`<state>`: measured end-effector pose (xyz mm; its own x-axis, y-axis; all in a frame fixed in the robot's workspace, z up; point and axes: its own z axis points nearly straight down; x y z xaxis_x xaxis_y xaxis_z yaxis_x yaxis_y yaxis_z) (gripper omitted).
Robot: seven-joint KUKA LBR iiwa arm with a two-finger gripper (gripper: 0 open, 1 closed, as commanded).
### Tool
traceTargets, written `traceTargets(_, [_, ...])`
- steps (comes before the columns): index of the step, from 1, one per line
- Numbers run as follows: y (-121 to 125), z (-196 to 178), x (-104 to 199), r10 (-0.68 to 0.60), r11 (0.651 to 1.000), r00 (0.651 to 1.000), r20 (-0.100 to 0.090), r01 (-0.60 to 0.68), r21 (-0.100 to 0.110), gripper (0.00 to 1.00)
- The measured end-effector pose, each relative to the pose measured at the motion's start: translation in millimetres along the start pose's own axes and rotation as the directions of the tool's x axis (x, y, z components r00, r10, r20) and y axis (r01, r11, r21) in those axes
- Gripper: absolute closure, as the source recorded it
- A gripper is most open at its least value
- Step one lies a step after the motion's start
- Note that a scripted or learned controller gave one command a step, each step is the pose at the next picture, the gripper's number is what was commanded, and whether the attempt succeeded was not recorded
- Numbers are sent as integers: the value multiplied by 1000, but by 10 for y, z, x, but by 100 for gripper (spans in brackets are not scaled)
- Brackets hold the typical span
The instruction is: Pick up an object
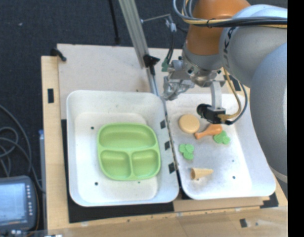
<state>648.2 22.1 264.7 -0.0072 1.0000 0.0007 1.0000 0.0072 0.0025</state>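
Observation:
My gripper [172, 89] hangs over the far left corner of the right bin [250, 181], near the divide between the two bins, with nothing visible between its fingers. Below and right of it lie a round tan cookie [189, 123], an orange carrot piece [209, 132], a green broccoli piece [222, 138], a second green piece [186, 151] and a small ice-cream cone [200, 173]. All of these rest on the bin floor, apart from the gripper.
The left bin [82, 181] holds a green divided tray [128, 150]. A slanted metal pole [137, 33] rises just left of the gripper. The arm's orange band and grey body cover the right bin's far right side.

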Motion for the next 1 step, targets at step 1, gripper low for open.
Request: traceTargets(1, [99,-20,525,0,1000,1000,0,0,0,100])
